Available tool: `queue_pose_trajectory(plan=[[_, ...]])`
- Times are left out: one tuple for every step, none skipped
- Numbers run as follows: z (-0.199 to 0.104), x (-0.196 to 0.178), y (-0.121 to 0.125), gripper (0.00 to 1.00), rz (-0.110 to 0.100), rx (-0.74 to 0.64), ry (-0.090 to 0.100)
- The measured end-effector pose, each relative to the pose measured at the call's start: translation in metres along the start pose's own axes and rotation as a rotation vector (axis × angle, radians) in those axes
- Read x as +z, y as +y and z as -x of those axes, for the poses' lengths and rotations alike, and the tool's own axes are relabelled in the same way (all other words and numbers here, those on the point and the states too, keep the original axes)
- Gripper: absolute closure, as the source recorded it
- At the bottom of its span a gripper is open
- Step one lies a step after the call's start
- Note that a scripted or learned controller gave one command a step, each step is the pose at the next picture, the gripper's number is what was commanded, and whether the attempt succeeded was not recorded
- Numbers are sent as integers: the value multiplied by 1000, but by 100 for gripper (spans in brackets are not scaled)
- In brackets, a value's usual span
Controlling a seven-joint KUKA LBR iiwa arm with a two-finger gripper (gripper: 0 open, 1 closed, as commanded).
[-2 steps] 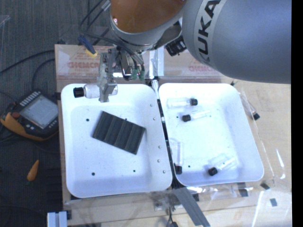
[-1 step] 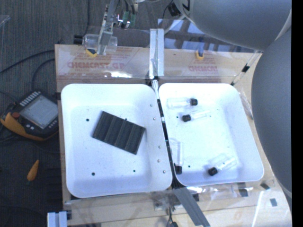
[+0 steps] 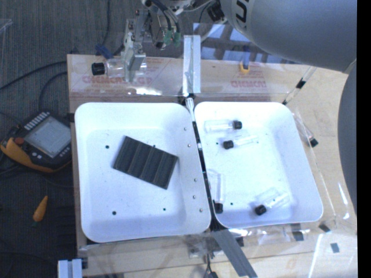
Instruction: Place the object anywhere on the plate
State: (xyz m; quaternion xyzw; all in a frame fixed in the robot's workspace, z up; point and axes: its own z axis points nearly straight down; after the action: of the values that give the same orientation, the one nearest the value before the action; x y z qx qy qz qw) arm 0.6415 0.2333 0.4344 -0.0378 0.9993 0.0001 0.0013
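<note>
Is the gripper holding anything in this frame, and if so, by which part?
Yes. The gripper, raised behind the left bin, is shut on a clear vial, gripping its clear body; the black cap end sticks out to the left.

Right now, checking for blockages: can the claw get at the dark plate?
Likely yes: the plate lies uncovered in the left bin, and the claw hangs just beyond its back rim.
</note>
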Motion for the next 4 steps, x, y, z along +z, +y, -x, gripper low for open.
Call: queue_pose_trajectory(plan=[[25, 1, -2, 100, 0, 474, 0], [-34, 196, 2, 100, 0, 169, 3], [-53, 26, 4, 100, 1, 7, -1], [27, 1, -1, 100, 4, 43, -1]])
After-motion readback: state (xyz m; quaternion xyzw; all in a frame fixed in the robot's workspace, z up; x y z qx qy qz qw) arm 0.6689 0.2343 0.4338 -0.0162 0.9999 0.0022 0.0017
